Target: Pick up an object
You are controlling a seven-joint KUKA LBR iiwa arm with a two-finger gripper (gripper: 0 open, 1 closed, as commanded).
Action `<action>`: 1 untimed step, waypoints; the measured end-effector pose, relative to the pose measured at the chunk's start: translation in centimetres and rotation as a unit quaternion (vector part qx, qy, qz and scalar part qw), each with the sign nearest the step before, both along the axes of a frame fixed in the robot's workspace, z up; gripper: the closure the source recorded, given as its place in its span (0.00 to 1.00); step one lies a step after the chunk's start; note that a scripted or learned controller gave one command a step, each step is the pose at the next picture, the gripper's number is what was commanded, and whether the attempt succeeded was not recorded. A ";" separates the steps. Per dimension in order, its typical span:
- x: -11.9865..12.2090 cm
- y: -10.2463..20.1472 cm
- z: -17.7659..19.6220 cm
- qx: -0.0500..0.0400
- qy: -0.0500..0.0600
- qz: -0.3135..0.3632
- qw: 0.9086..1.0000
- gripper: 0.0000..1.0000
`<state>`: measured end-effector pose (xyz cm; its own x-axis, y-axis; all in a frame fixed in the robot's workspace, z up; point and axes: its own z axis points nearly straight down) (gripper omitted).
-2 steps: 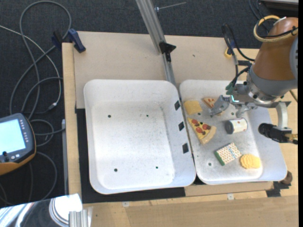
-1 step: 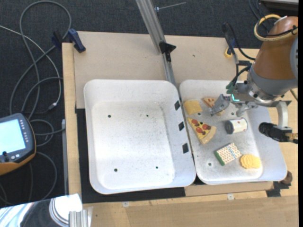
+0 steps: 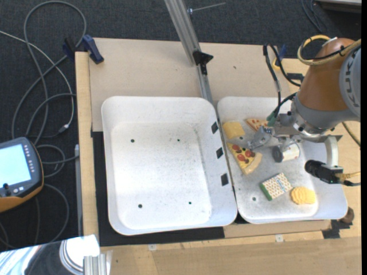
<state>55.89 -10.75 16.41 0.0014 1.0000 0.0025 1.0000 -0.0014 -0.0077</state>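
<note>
My gripper (image 3: pixel 267 147) hangs open over the middle of the right bin (image 3: pixel 287 217), and I see nothing between its fingers. A pizza-slice toy (image 3: pixel 245 158) lies just to its left. A small white block (image 3: pixel 291 152) sits just to its right, partly under the wrist. Further back are a yellow piece (image 3: pixel 233 130) and a small orange piece (image 3: pixel 254 123). Near the front lie a green-and-white checkered item (image 3: pixel 276 186) and a yellow ridged item (image 3: pixel 303 195).
The left bin (image 3: pixel 160 171) sits beside the right one, with black clips (image 3: pixel 218 152) along their shared edge. A slanted metal pole (image 3: pixel 183 22) rises from the back. Cables run over the arm's wrist (image 3: pixel 321 105). A teach pendant (image 3: pixel 17 171) lies off the bench at left.
</note>
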 end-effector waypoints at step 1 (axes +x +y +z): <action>-0.4 -0.7 -4.6 0.000 0.000 0.000 1.000 0.00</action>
<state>55.54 -11.48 11.76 0.0016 1.0000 0.0026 1.0000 -0.0016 -0.0078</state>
